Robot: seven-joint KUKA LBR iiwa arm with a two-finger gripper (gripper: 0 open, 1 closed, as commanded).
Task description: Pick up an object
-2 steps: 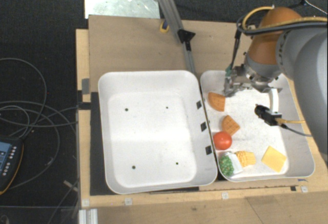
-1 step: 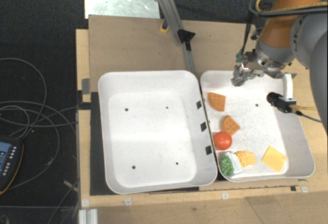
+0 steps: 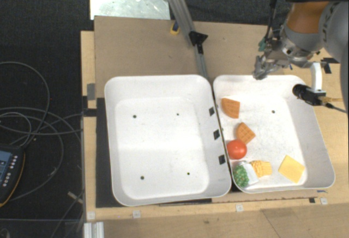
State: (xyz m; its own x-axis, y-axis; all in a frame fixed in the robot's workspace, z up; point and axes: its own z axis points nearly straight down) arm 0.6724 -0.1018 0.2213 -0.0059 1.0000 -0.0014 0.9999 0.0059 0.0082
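Note:
My gripper [image 3: 261,71] hangs over the far rim of the right bin [image 3: 272,122], high above its floor. Nothing shows between its fingers, which look close together. In the right bin lie an orange wedge [image 3: 230,107], a waffle-patterned orange piece [image 3: 245,133], a red tomato [image 3: 236,149], a green pea pack [image 3: 241,175], a yellow corn piece [image 3: 261,168] and a yellow cheese block [image 3: 292,169]. All of them lie nearer the camera than the gripper and apart from it.
The left bin [image 3: 161,139] stands beside the right one, the two touching along black clips [image 3: 216,134]. A grey tripod leg [image 3: 182,11] slants across the back of the bench. A black fitting [image 3: 305,92] sits at the right bin's far right rim.

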